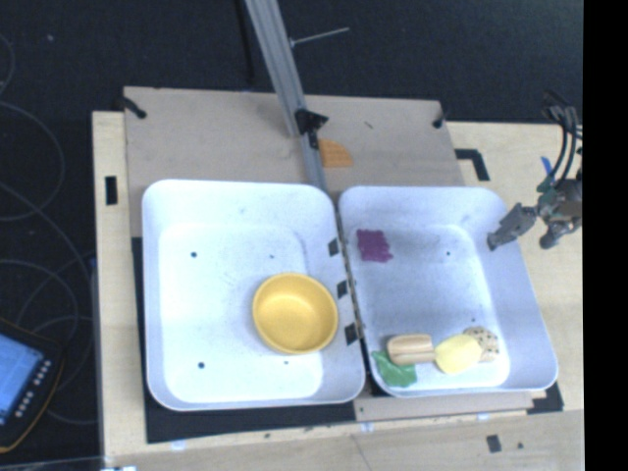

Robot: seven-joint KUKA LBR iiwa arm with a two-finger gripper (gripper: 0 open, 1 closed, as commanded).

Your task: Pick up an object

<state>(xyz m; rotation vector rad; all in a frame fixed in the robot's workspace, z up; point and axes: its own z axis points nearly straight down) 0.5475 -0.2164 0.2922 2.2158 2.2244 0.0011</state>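
along the near edge of the right bin lies a small cluster: a tan cylinder-shaped piece on its side, a green scrap just in front of it at the bin's near left corner, a yellow rounded object touching the tan piece's right end, and a speckled beige item tucked against the yellow one. farther back in the same bin, near its left wall, sits a flat purple piece, well apart from the cluster. the left bin holds a yellow bowl, upright, toward its near right side. both bins rest on the bench. the gripper hangs over the right bin's far right rim, its two fingers spread apart with nothing between them.
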